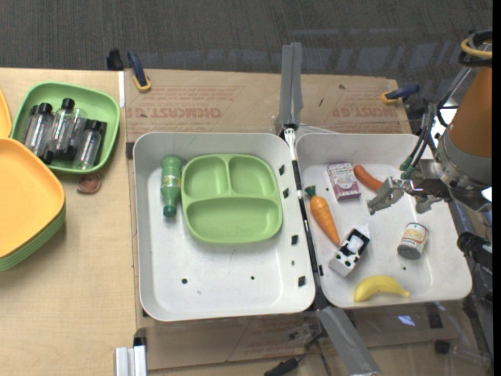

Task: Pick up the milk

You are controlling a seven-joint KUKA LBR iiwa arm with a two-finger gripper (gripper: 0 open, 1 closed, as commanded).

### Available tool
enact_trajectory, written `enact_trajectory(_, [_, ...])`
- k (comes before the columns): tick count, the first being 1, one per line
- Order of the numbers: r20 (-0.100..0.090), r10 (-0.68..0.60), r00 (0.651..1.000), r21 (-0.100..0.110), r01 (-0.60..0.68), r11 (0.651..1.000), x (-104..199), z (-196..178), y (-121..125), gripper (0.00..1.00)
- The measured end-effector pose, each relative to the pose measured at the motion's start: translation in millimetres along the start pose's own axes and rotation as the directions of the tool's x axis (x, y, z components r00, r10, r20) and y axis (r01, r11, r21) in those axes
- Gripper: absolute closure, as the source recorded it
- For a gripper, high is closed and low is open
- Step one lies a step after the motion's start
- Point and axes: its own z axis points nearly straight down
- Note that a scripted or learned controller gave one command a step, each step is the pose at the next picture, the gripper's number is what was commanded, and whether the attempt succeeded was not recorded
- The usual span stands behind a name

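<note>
In the right bin [462,284], the banana [380,289] lies nearest the front rim. Just behind it, the black-and-white milk carton [349,251] lies tilted beside a carrot [324,219], its print too small to read. Right of the milk stands a small can [412,240]. Farther back, the hand [403,192] hovers with its fingers spread apart and nothing between them. Behind the milk sit a pink box [343,181] and a second carrot [367,178]. The arm is cut off at the right edge.

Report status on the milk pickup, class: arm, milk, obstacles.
Gripper hovering over right bin, nothing visibly held. Milk carton lying in that bin, untouched. Carrot and banana close beside it, can nearby.
</note>
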Motion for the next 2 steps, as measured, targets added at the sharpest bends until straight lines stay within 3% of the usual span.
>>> enact_trajectory(1, [-0.001, 0.196, 0.981, 0.002, -0.196, 0.981, -11.1, 131.6, -13.4, 0.0])
enact_trajectory(2, [0.0, 0.165, 0.986, -0.001, -0.165, 0.986, 33.1, 31.7, -4.3, 0.0])
